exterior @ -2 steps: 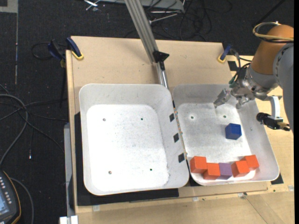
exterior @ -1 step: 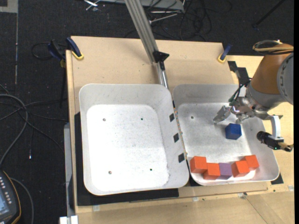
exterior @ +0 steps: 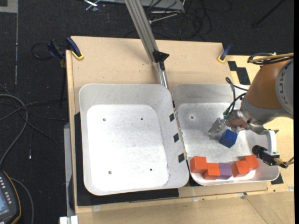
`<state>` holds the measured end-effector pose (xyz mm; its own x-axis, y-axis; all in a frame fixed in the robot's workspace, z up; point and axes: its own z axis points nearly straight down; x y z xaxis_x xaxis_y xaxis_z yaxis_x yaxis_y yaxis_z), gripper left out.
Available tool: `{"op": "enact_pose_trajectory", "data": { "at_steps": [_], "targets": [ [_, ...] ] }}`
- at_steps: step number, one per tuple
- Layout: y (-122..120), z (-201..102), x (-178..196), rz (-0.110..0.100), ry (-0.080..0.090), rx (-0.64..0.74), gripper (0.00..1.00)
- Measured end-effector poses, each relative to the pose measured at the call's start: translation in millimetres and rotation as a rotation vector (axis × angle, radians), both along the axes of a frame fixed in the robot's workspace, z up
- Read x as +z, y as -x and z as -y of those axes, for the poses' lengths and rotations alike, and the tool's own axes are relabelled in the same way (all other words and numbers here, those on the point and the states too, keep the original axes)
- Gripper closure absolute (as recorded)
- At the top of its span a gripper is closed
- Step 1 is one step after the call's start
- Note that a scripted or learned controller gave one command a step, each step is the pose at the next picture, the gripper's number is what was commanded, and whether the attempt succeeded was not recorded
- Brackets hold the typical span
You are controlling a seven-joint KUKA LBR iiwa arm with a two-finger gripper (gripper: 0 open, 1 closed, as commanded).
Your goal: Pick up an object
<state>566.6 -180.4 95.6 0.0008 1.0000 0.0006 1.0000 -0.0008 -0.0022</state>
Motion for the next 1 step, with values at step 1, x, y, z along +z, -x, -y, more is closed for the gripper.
{"op": "enact_pose_trajectory", "data": {
  "at_steps": [1],
  "targets": [
    [13.8, 3.1, 0.1, 0.003, 0.002, 0.0, 0.0]
  ]
}}
